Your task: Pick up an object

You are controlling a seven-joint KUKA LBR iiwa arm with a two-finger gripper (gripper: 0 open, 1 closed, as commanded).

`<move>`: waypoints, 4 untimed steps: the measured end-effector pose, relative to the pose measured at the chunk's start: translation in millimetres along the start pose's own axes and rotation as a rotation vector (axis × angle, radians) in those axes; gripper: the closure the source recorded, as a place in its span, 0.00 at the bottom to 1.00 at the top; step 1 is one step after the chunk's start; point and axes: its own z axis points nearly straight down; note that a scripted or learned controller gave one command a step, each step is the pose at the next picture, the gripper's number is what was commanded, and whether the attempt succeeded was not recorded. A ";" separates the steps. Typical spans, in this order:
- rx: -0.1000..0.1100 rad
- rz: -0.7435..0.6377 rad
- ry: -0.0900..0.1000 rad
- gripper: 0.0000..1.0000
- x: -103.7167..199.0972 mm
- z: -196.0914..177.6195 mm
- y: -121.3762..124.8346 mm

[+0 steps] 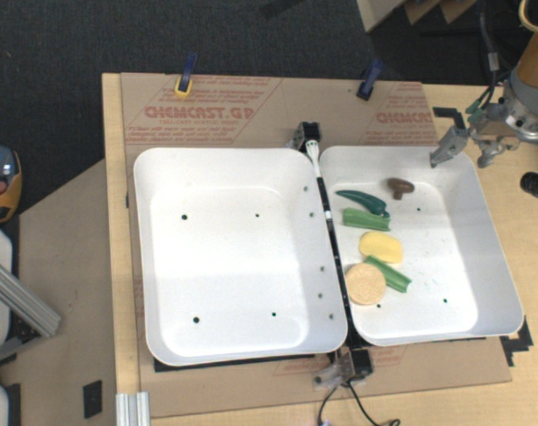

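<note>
Camera view, from above at a slant: two shallow white bins sit side by side on a table covered with brown cardboard (251, 105). The left bin (162, 185) has bare white floor with a few dark dots. The right bin (482, 238) holds a small cluster of things near its left wall: a dark green pepper-like piece (362, 201), a green block (365, 219) just below it, a yellow lump (381, 248), a round tan disc (366, 284) touching that lump's lower edge, and a green strip (396, 279) beside the disc. A small brown item (399, 185) lies apart, nearer the bin's far rim.

The arm comes in from the right. Its pincer (469, 146) hangs over the right bin's far right corner, fingers apart, one grey fingertip (444, 152) pointing down toward the rim. Nothing sits between the fingers.

By the look of it, the step in hand is the approach: no thing is gripped yet. The next move seems to call for travelling left and toward the bin's middle, centring over one thing, then descending. The brown item is nearest and stands alone, so it looks the easier target; the clustered pieces touch and could be nudged aside.
</note>
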 end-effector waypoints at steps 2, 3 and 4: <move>-0.004 0.002 -0.002 1.00 -2.9 -84.6 -62.5; -0.012 0.004 -0.006 1.00 -8.9 -195.4 -144.4; -0.010 -0.009 0.000 1.00 72.3 -245.1 -155.2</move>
